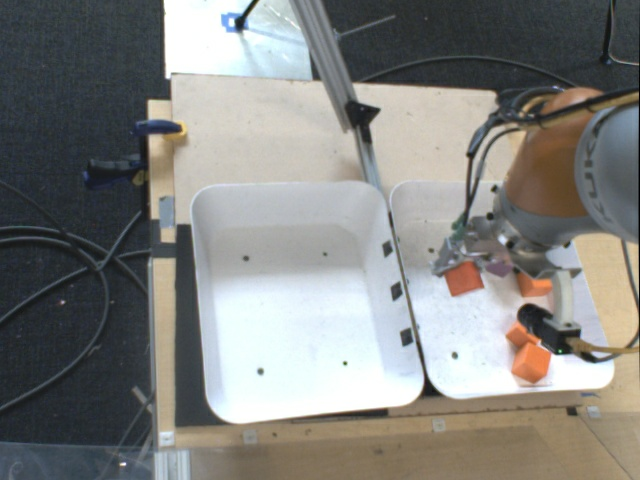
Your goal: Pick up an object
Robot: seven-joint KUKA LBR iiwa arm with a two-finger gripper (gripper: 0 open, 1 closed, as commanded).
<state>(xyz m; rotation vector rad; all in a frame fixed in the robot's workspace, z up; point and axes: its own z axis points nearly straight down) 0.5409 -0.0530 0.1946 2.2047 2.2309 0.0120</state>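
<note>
Several orange blocks lie in the right bin [430, 218]. One orange block [464, 281] sits near the bin's middle, right under my gripper [452, 259], which hangs low over the bin and meets the block's upper left edge. Whether the block is held cannot be made out. Another orange block [533, 285] lies to the right, partly under the wrist. Two more orange blocks [531, 364] rest near the front right corner. A small purple piece [496, 266] shows beside the gripper.
The left bin [215, 218] stands beside the right one, with a shared ridge [398, 290] between them. A slanted metal pole [330, 53] crosses above the bench. A black cable end [543, 325] hangs from the arm over the right bin's front.
</note>
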